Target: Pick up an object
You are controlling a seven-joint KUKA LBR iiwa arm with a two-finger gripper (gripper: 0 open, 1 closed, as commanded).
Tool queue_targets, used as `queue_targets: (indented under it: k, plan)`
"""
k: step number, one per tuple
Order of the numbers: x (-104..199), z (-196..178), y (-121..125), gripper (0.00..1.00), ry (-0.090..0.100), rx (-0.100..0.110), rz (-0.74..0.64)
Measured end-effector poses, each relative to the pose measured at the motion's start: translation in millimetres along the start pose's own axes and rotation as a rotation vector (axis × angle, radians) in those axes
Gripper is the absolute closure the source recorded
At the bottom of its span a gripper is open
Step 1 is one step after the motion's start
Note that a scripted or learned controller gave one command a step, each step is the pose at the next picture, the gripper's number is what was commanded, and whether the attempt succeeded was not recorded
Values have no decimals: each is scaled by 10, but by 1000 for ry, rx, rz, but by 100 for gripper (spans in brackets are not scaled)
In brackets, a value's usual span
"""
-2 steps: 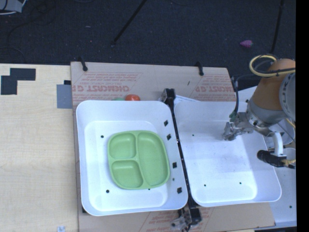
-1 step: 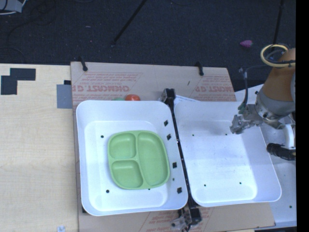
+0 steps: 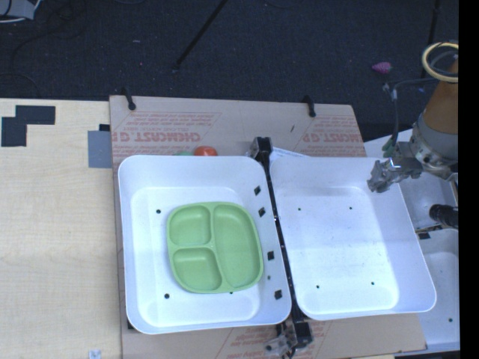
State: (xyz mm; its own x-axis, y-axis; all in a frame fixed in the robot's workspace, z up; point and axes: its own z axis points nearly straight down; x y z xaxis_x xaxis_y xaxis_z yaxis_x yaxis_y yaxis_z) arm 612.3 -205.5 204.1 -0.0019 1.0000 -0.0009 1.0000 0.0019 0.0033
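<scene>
- The arm [image 3: 440, 122] reached in from the right edge, its orange band above the grey wrist.
- The gripper [image 3: 380, 176] hung over the far right rim of the right bin [image 3: 408, 238]; nothing showed between its fingers, and whether they stood apart or together could not be told.
- A green tray [image 3: 215, 247] with three compartments lay flat in the left bin [image 3: 138, 238], near its middle and a little toward the right wall, well apart from the gripper.
- The two bins sat side by side, touching along a black clipped seam [image 3: 273, 238].
- Both bins rested on a cardboard sheet [image 3: 224, 129] with red print.
- A small red-orange object [image 3: 205, 152] lay on the cardboard just beyond the left bin's far rim, partly hidden by it.
- A pale wooden bench [image 3: 52, 238] spread to the left.
</scene>
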Motion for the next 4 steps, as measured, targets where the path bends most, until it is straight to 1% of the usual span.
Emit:
queue_targets:
  k: [1, 2, 4]
  plan:
    - [-7, -375, 4, 100, 1, 2, 0]
    - [620, -361, -26, 100, 3, 6, -3]
    - [1605, -138, -36, 100, 3, 8, -2]
